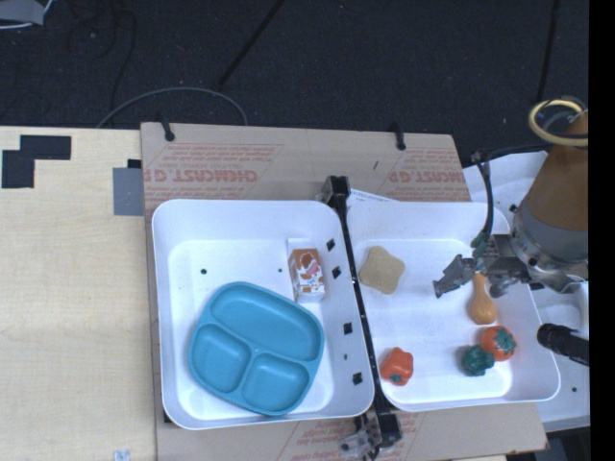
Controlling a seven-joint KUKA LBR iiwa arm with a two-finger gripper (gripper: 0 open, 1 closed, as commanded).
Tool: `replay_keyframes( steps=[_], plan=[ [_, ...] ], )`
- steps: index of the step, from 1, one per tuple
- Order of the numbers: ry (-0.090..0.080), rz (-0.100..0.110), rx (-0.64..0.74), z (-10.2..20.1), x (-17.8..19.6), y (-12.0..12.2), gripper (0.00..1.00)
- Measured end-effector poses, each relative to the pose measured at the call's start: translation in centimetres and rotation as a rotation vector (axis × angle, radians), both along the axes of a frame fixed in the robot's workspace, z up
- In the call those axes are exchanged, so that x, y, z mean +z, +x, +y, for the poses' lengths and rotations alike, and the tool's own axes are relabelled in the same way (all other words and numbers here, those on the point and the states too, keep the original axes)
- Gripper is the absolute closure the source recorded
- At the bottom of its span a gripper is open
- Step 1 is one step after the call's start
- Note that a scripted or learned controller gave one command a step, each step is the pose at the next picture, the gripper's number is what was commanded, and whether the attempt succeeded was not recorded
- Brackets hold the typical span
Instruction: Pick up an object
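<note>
Dark carpet with loose cables runs behind a pale wooden counter [67, 286], where a cardboard sheet [288, 166] carries two white bins side by side. We see a blue divided plate [256, 347] and a small printed carton [307, 274] in the left bin [178, 257]. Lying in the right bin [423, 243] are a tan sponge-like piece [381, 270], a red pepper toy [397, 365], an orange gourd-shaped toy [481, 303], a tomato-like toy [498, 343] and a small teal object [475, 360]. Our arm reaches in from the right, its claw [463, 275] low over the right bin, just beside the top of the gourd-shaped toy. We cannot tell whether the claw is apart or together, and nothing visible sits in it. We judge this to be the approach step, with no grasp made. Next we would need to centre the claw over one toy, probably the gourd-shaped one, descend and close.
</note>
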State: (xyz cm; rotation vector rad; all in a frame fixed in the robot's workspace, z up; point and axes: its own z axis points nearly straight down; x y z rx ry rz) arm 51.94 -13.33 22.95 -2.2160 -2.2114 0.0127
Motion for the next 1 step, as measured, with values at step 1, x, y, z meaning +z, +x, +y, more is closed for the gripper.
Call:
replay_keyframes(
  steps=[1],
  plan=[
    [-0.002, -0.012, 0.002, -0.02, 0.58, 0.24, 0.0]
  ],
)
